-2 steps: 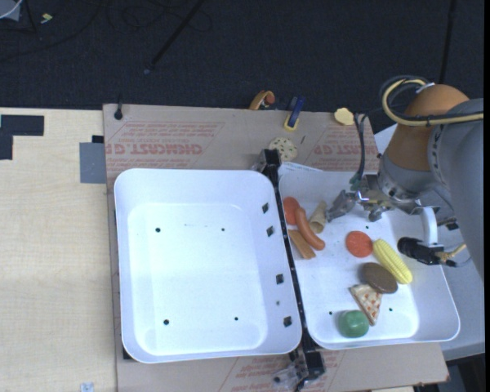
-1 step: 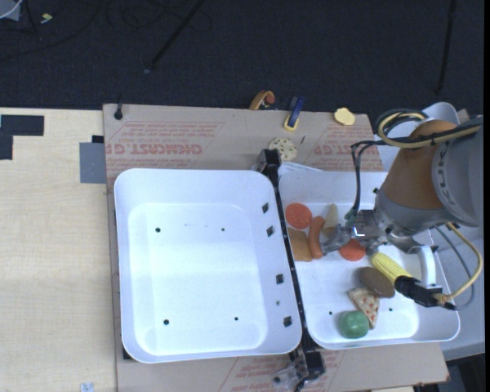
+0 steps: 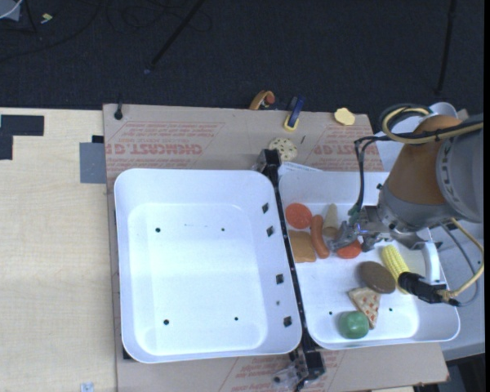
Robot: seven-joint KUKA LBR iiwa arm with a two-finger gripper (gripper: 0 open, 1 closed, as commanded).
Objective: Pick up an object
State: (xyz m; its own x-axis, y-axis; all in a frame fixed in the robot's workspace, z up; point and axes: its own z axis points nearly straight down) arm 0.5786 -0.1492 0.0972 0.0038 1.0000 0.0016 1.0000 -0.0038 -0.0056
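Observation:
My gripper (image 3: 345, 237) is low in the right bin (image 3: 429, 327), near its middle. It hovers over or touches a small red piece (image 3: 349, 251); I cannot tell which. To its left lie a red sausage (image 3: 319, 235), an orange-brown bread slice (image 3: 302, 248), a red tomato (image 3: 298, 215) and a pale beige piece (image 3: 331, 216). To its lower right lie a yellow corn cob (image 3: 394, 260), a brown oval piece (image 3: 377, 278), a tan wedge (image 3: 365, 303) and a green lime (image 3: 353, 325).
The left bin (image 3: 131, 219) sits beside the right one, with a black divider (image 3: 282, 243) between them. On the cardboard behind the bins lie a speckled cookie (image 3: 282, 148), a yellow piece (image 3: 344, 117) and a blue-yellow clip (image 3: 292, 114). Cables (image 3: 361, 178) hang by the arm.

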